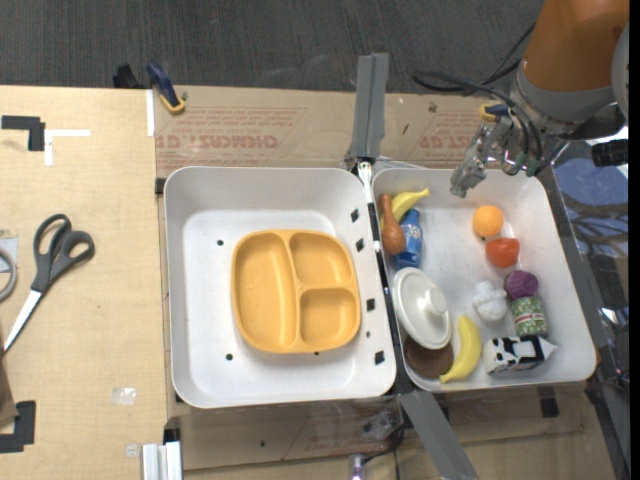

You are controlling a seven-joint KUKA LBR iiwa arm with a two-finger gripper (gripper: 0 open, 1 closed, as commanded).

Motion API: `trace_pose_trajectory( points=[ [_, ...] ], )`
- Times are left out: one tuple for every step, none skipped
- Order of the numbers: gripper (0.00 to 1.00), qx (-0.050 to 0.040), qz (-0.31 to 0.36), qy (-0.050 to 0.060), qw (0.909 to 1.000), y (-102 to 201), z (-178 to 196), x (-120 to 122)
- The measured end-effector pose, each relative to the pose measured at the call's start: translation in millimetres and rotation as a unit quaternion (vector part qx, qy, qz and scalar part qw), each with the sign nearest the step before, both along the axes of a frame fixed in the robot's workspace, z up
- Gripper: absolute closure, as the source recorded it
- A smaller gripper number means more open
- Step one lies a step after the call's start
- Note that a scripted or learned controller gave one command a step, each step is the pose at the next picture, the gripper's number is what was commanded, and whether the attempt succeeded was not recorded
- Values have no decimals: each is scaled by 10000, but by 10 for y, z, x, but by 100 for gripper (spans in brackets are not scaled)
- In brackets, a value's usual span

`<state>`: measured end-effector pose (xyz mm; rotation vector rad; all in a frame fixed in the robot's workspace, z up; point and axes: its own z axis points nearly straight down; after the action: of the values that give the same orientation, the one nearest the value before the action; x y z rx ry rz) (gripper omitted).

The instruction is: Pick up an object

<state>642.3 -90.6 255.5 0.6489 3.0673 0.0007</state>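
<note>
Evidently nothing has yet been lifted: the end effector [470, 180] is held above the right bin's [570, 298] far edge, its grip state not discernible, while the orange ball [487, 220] nearby lies ungrasped among other items.

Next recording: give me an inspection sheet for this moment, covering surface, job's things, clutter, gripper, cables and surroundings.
Surface: wooden bench with two white bins; left bin holds a yellow divided plate.
Job's things: right bin holds two bananas, an orange ball, a red piece, a white lidded bowl, a purple piece and a small carton.
Clutter: scissors on the bench.
Gripper: gripper above the right bin's far edge, holding nothing.
Cables: black cables behind the bins.
Surroundings: cardboard sheet, dark floor.
</note>
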Motion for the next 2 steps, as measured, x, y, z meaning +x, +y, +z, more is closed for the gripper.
trace_pose_trajectory(
  points=[
    [100, -1, 777, 21, 9970, -54, -1314, -344],
    [100, -15, 2000, 4, 9798, -1208, -1621, -285]
  ],
)
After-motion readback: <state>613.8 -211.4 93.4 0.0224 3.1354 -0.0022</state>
